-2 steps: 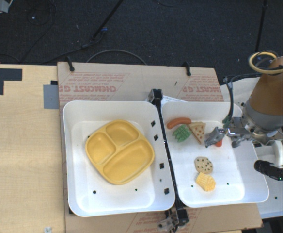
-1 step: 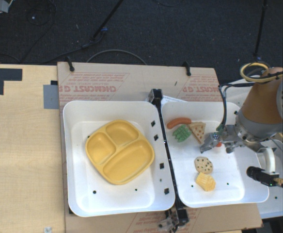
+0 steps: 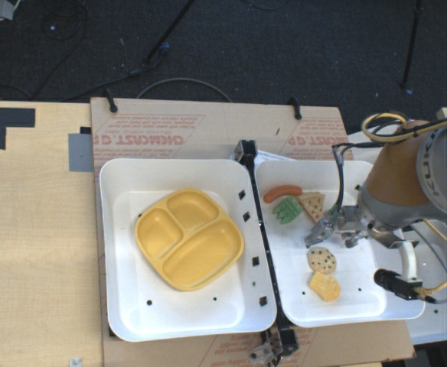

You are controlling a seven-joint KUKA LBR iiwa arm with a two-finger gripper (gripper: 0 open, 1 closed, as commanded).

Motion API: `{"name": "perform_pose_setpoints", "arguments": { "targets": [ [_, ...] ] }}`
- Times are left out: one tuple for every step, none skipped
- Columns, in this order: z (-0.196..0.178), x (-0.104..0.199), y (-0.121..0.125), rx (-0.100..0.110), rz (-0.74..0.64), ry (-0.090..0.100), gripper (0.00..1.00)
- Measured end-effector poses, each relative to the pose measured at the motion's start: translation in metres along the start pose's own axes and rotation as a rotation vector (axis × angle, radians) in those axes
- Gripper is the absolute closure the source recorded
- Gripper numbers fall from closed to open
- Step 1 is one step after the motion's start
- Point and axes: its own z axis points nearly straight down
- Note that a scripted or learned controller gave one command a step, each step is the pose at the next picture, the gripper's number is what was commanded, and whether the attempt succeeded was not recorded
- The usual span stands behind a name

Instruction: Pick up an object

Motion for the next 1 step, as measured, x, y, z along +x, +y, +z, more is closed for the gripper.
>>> {"name": "perform_pose_setpoints", "arguments": {
  "targets": [
    [-0.0123,-0.0010,0.0000,-0.001,0.003,-0.001,1.00]
  ]
}}
